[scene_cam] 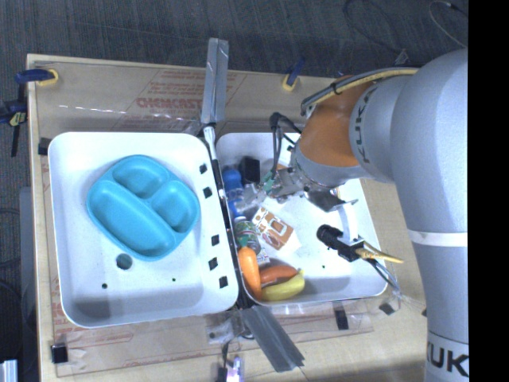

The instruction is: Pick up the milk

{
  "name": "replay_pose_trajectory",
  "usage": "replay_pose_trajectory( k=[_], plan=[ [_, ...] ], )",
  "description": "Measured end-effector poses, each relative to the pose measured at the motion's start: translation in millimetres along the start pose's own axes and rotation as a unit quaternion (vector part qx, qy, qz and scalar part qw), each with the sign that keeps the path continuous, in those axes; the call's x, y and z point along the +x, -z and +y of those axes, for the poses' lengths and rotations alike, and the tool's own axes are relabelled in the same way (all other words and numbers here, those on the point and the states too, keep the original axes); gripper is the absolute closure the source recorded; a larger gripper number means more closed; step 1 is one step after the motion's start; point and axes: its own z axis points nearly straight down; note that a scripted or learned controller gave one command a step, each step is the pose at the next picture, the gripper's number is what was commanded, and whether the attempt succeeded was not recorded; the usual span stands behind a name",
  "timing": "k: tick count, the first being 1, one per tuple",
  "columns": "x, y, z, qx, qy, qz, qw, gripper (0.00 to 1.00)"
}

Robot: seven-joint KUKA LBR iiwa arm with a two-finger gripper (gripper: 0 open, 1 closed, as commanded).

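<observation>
Camera view: arm lowered into the right bin (362, 273); jaws (274, 183) hidden under the wrist, state cannot be told. Milk (273, 231), judged to be the white-and-brown carton, lies mid-bin just below the wrist, above carrot (249, 267) and banana (284, 289). Step: approach; next, centre over the carton and descend.

The grey arm (433, 134) bore "KUKA" lettering, partly cut off, near its wrist and at its base; red print on the bench board (167, 94) was too faint to read.
</observation>
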Motion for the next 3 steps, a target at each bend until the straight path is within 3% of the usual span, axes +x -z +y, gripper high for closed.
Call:
replay_pose_trajectory(
  k=[1,2,3],
  plan=[
    [4,-29,-59,0.005,0.023,0.005,0.9997,0.0],
    [3,-20,-59,0.006,0.025,0.004,0.9997,1.0],
    [133,70,-74,0.008,0.012,0.005,0.9999,1.0]
  ],
)
